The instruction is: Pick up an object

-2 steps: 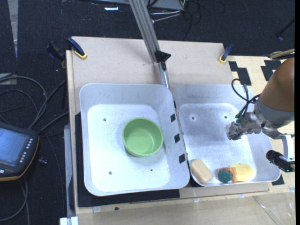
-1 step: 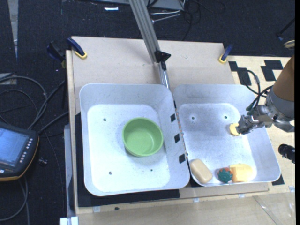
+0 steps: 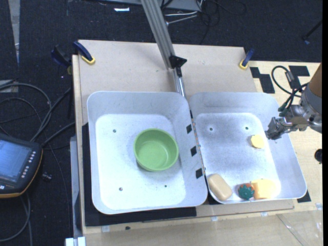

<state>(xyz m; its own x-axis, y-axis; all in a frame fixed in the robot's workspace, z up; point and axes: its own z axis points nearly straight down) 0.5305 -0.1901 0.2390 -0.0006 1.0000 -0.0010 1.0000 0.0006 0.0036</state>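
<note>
A green bowl [image 3: 156, 149] sits in the middle of the left bin [image 3: 102, 111]. The right bin [image 3: 225, 109] holds a small yellow piece [image 3: 257, 142] near its right side, and along its front edge a tan oval block [image 3: 220, 187], a teal ball [image 3: 246, 191] and a yellow block [image 3: 265, 188]. My gripper [image 3: 273, 129] comes in from the right over the right bin's right rim, just up and to the right of the small yellow piece. Nothing shows between its tips.
A slanted metal pole [image 3: 160, 27] runs from the top down to the seam between the bins. Clamps [image 3: 84, 53] [image 3: 247, 59] sit at the bench's back corners. A handheld pendant [image 3: 15, 165] lies off the bench at left.
</note>
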